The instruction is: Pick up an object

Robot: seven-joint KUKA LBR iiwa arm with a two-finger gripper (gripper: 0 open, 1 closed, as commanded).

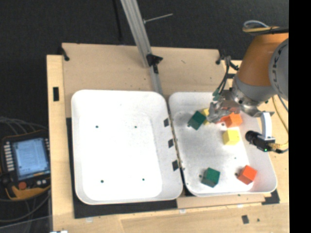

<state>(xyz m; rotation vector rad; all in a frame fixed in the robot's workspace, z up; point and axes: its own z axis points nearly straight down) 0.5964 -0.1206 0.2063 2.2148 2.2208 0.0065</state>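
Although the tool (219, 111) sits low in the right bin (262, 186), its grip state cannot be told. Nearest, a green block (196, 120) looks light, rigid; grasp its flat sides.

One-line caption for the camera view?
Gripper low in the right bin among coloured blocks, beside a green block.
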